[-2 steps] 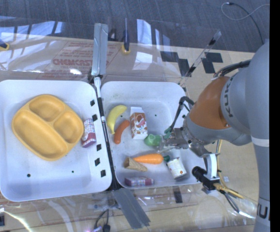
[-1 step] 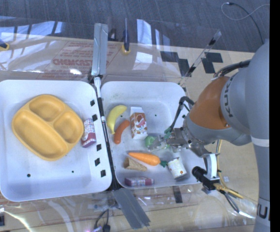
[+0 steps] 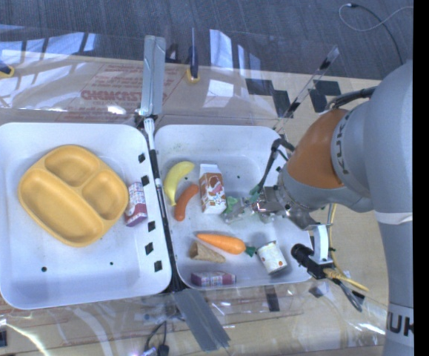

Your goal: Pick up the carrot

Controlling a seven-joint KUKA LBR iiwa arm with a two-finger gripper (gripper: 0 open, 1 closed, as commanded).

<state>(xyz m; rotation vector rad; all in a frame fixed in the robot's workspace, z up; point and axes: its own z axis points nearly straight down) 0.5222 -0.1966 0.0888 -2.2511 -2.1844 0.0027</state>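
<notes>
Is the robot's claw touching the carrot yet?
Apart. The camera view shows the gripper above the right bin's floor, with bare white bin between it and the carrot, which lies lower in the picture.

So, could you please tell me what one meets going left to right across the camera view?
Yellow divided plate → small can → banana → milk carton → carrot → cup → hand region overlaps, so omitted.

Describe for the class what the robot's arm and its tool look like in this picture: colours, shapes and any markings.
The arm is thick, rounded and pale grey, with an orange band above the wrist. Black letters show near its base. The tool is small, of dark and silvery metal parts, with thin cables around it.
</notes>
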